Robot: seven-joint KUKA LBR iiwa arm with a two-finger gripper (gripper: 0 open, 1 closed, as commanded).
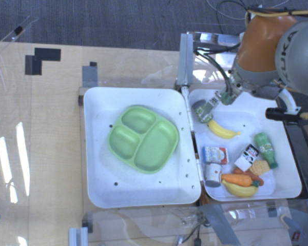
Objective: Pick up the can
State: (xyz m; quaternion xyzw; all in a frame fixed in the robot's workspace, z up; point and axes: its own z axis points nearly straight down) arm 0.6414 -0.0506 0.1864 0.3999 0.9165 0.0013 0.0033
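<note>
A small silver-white can (213, 172) stands in the right bin (282, 191) near its front left corner, between a small white carton (215, 155) and a carrot (237, 179). My gripper (206, 108) reaches down from the orange-banded wrist (262, 40) into the bin's back left corner, just above a yellow banana (222, 130). Its tip is a dark grey rounded shape close to the bin's left wall. The can lies well in front of the gripper, apart from it.
The right bin also holds a green bottle (265, 148), a small black-and-white box (247, 158), a cracker (260, 167) and a second banana (241, 190). A green divided plate (143, 138) lies in the left bin (100, 188). A divider wall (193, 137) separates the bins.
</note>
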